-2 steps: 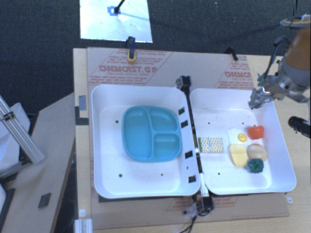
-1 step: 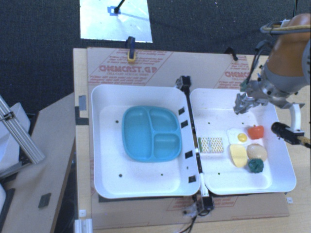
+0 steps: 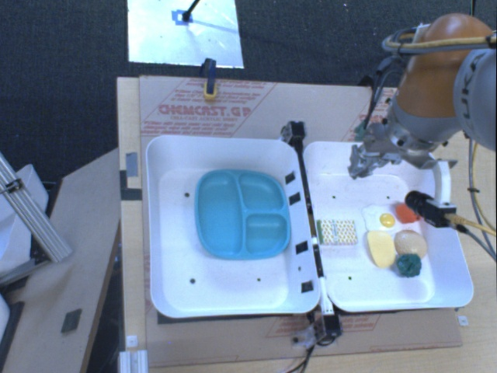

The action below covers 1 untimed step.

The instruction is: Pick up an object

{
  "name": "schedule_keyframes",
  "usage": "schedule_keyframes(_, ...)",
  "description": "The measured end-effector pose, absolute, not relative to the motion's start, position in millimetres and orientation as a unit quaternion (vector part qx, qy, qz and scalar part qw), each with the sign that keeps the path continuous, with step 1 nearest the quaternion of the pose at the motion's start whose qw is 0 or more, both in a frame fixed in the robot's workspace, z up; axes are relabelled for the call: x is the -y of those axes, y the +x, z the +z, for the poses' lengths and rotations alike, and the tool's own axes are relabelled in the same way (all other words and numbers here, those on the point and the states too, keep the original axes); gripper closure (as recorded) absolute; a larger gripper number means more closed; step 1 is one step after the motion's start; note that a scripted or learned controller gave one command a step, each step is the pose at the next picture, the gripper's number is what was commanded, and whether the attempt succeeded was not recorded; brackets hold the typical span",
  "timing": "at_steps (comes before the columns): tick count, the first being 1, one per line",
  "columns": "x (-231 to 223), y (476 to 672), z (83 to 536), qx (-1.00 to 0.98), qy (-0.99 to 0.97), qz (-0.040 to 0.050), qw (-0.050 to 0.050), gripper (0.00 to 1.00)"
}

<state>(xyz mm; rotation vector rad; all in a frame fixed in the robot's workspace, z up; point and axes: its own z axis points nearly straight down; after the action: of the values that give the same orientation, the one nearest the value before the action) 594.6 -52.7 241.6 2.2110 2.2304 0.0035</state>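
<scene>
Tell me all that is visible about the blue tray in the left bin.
The blue tray is light blue, looks like smooth plastic, and has rounded corners. Raised ridges divide it into three compartments: one large at the left, two smaller at the right. Nothing lies in any compartment. It lies flat, right side up, slightly turned, near the middle of the left bin, resting on the bin's white floor. It stands apart from the bin's walls, and nothing else touches it.

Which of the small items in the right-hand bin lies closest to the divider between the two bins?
The speckled pale rectangular block. It sits alone beside the divider, while the fried-egg piece and the rest cluster further right.
</scene>
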Motion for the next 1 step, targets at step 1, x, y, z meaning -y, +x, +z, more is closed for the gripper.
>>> schedule_keyframes(1,2.1,587.3,247.9,-0.71,0.704,0.0011,0.0,1.0)
